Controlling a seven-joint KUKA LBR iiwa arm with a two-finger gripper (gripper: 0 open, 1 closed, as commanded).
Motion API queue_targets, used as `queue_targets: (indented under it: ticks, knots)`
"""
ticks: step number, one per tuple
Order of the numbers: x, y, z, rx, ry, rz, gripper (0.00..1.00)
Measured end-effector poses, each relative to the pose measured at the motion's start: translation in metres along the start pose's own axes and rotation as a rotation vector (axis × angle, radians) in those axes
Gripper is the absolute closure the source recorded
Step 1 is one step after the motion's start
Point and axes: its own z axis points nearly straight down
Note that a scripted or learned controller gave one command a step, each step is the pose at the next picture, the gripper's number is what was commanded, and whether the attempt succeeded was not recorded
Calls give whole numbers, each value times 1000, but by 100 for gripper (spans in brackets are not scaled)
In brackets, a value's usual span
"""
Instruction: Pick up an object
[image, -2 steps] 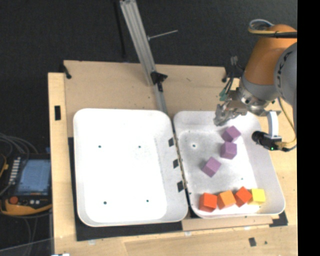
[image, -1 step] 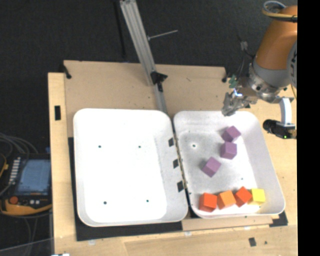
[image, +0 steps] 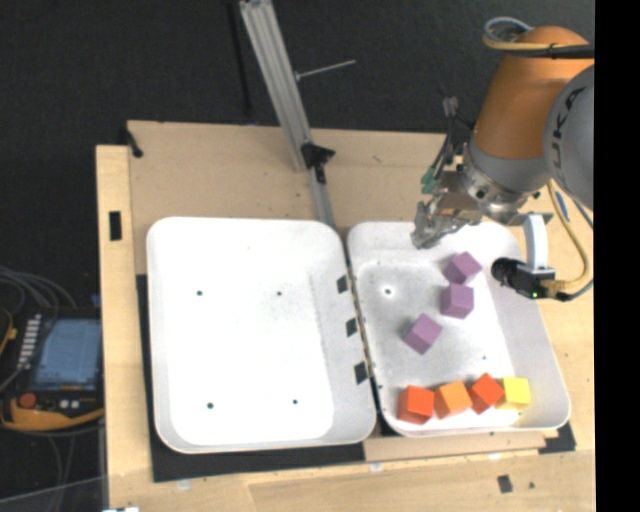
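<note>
Three purple cubes lie in the right bin: one near the back, one just below it, one toward the middle. Along the bin's front edge sits a row of blocks: red-orange, orange, red and yellow. My gripper hangs over the back edge of the right bin, up and left of the rearmost purple cube. Nothing shows between its fingers.
The left bin lies beside the right one, with a few dark dots on its floor. A slanted metal rail rises behind the bins. Small black clips sit along the seam between the bins.
</note>
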Motion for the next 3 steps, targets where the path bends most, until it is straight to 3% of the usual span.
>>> queue_targets:
  ticks: [1, 3]
  knots:
    - [50, -18, 14, 2, 0, 0, 100]
    - [153, -41, 3, 2, 2, -2, 100]
